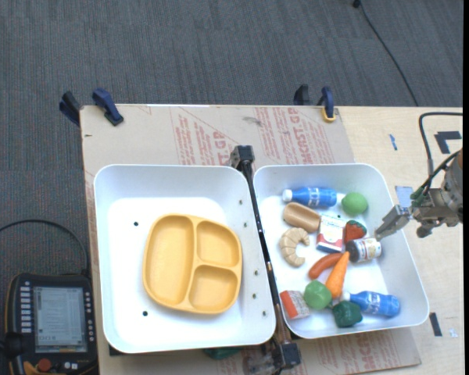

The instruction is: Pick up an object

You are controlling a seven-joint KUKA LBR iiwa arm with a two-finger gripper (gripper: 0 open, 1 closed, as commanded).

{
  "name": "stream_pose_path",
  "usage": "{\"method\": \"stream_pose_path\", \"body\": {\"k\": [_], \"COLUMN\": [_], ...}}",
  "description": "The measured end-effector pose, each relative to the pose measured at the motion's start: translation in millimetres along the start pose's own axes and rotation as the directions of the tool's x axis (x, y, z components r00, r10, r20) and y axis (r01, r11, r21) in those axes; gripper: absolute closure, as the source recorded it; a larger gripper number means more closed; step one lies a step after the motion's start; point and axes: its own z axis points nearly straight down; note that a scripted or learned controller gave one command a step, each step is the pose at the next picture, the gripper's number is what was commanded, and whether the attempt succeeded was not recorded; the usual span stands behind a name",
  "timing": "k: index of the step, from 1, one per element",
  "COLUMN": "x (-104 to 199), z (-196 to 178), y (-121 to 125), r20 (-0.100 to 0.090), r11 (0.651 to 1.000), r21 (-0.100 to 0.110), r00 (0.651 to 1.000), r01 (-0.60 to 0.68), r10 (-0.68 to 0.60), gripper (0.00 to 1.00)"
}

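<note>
My gripper (pixel 392 223) hangs over the right bin's (pixel 402 276) right rim; whether it is open I cannot tell. Just beside it lies a small jar (pixel 365 250), among carrots (pixel 338 274), a croissant (pixel 294 246) and blue bottles (pixel 313 197). The left bin (pixel 117 201) holds a yellow divided plate (pixel 193 263).

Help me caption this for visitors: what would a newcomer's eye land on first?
Probably the yellow divided plate, lying alone in the left bin. Next comes the colourful heap of toy food in the right bin: a blue bottle, a green ball, a croissant and an orange carrot among others. At the right bin's far right edge, the claw reaches in.
</note>
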Motion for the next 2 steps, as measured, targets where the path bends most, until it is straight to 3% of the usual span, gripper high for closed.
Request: {"method": "stream_pose_path", "body": {"k": [1, 2], "x": [21.0, 20.1], "z": [153.6, 145.2], "y": [-13.3, -13.2], "r20": [-0.001, -0.003], "r11": [1.0, 1.0], "r21": [0.001, 0.003], "r00": [1.0, 1.0], "r01": [0.0, -0.005], "r10": [0.0, 0.005], "gripper": [0.0, 1.0]}}
